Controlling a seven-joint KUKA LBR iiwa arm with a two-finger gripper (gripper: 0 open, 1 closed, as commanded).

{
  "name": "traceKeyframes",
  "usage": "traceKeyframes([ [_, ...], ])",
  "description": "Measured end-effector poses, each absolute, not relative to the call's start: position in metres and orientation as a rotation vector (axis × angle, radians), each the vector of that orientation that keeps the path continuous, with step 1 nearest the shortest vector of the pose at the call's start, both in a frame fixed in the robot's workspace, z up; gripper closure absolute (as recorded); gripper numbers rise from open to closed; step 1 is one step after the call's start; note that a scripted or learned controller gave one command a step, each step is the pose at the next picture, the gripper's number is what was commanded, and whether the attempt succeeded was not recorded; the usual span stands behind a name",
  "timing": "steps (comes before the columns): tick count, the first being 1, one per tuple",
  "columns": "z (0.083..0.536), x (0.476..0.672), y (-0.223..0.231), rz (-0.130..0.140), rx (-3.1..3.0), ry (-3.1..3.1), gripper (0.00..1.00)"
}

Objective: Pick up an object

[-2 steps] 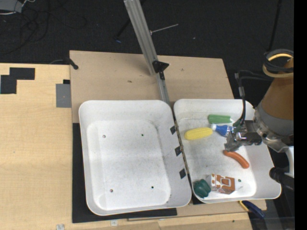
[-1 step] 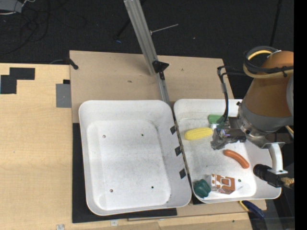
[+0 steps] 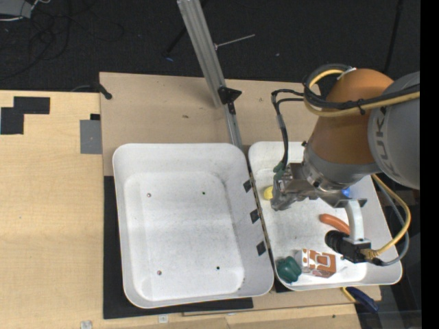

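My gripper [image 3: 280, 199] hangs low over the left part of the right bin [image 3: 384, 274], close to the bin's left wall. A small yellow object [image 3: 268, 193] lies right beside it on its left, partly hidden by the gripper. Whether the two touch I cannot tell. Nearer the front of the same bin rest a dark green rounded object [image 3: 289, 269] and an orange and white patterned box [image 3: 320, 262] side by side. A slim orange object [image 3: 333, 221] lies to the right of the gripper, under the arm.
The left bin [image 3: 180, 221] stands against the right one, with black clips along the shared wall. A slanted metal rail [image 3: 206, 53] rises behind the bins. The arm's orange band [image 3: 350, 125] looms over the right bin's back half.
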State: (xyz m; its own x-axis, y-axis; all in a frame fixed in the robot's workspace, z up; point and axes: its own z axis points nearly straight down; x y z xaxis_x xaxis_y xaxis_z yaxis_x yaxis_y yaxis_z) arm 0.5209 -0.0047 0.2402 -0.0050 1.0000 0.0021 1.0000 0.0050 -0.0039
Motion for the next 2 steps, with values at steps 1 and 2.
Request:
traceKeyframes([
  [1,0.227,0.537,0.037,0.003,-2.215,-2.223,1.0],
  [2,0.218,0.554,0.088,0.003,-2.215,-2.224,1.0],
])
